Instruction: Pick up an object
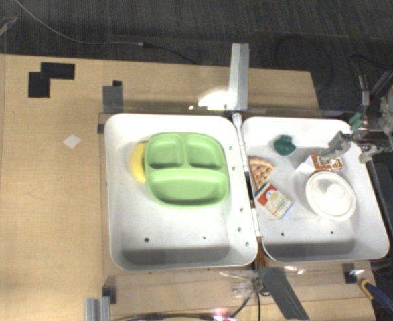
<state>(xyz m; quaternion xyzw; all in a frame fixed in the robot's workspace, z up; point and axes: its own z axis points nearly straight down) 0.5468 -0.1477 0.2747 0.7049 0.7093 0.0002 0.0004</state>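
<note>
Gripper (343, 141) poised at the right bin's (377, 246) upper right, finger state impossible to tell, with a small orange-and-white packet (327, 162) just below-left of it and a round white bowl (330, 194) lying nearer the camera.

In the left bin (126, 239) a divided tray (185, 168) sits at centre. In the right bin (367, 236), a bowl (330, 194) lies at three o'clock, a packet (274, 201) at eight, a small lump (284, 145) at twelve.
</note>
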